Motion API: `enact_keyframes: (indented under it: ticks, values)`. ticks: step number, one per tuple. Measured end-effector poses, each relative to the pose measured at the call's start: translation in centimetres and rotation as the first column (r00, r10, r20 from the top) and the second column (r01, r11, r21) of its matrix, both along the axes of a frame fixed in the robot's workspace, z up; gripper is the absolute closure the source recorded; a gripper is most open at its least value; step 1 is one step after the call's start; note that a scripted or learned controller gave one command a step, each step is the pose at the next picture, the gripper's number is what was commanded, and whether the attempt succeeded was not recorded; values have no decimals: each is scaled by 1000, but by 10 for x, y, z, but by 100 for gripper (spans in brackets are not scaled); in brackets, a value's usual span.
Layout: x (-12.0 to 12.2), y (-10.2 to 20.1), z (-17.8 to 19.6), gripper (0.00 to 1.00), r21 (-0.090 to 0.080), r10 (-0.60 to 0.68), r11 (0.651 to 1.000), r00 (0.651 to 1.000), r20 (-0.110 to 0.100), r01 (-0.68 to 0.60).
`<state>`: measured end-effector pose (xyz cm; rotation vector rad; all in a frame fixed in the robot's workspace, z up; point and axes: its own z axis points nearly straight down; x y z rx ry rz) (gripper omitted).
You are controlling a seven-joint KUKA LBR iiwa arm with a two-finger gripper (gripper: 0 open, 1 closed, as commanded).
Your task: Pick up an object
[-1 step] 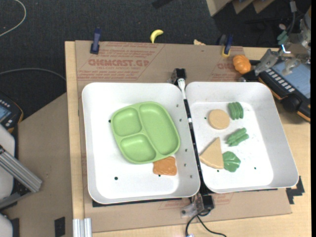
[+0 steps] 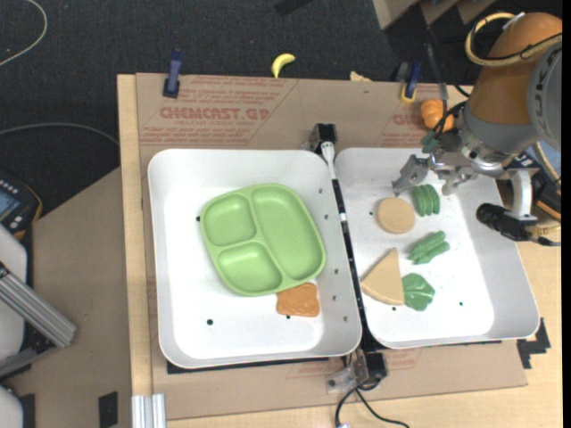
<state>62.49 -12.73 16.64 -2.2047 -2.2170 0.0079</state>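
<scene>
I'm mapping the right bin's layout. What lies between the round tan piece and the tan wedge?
In the camera view, bare white bin floor separates the round tan piece from the tan wedge; the green pieces lie to their right.

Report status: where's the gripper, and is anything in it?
Gripper low in right bin, over green ridged piece. Nothing seen held. Tan round close beside it.

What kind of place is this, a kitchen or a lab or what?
Most likely a robotics lab bench, not a kitchen: a robot arm reaches over two white bins holding toy food and a green divided plate, all set on clamped cardboard.
</scene>
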Motion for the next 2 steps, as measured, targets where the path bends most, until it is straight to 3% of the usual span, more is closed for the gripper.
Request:
enact_keyframes:
  ticks: [1, 2]
  values:
    - [-58, -33, -87, 0, -4, -11, 1000, 1000, 3, 11]
    - [-53, -31, -71, 100, -8, -7, 1000, 1000, 17, 7]
